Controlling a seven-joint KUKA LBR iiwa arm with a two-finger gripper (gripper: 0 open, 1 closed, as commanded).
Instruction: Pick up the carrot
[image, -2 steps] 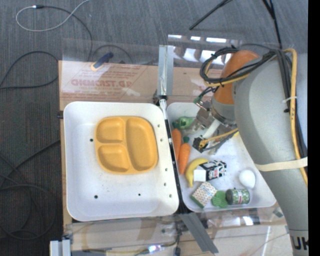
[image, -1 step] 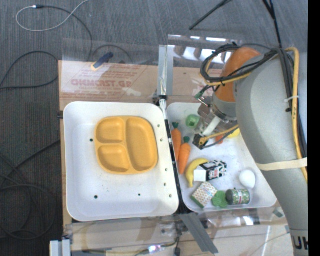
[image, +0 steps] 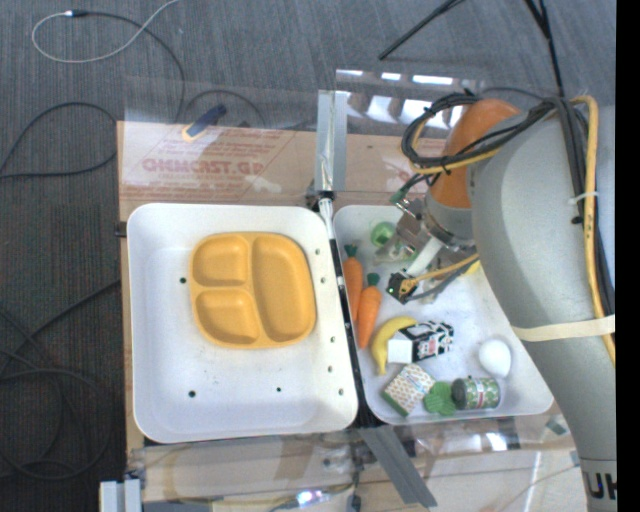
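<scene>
The carrot (image: 367, 316) lies in the right bin (image: 520, 385) near its left wall, thick end toward the back with a small green top. A second orange carrot-like piece (image: 352, 284) lies right beside it against the wall. My gripper (image: 408, 252) hangs over the back of this bin, up and to the right of the carrot and apart from it. Nothing shows between its fingers, which the wrist hardware hides.
A yellow banana (image: 385, 338), a black-and-white carton (image: 425, 342), a white egg (image: 494, 356), a green-lidded jar (image: 476, 392), a patterned packet (image: 407, 387) and a small green ball (image: 383, 233) share the right bin. The left bin (image: 160, 400) holds a yellow divided plate (image: 253, 289).
</scene>
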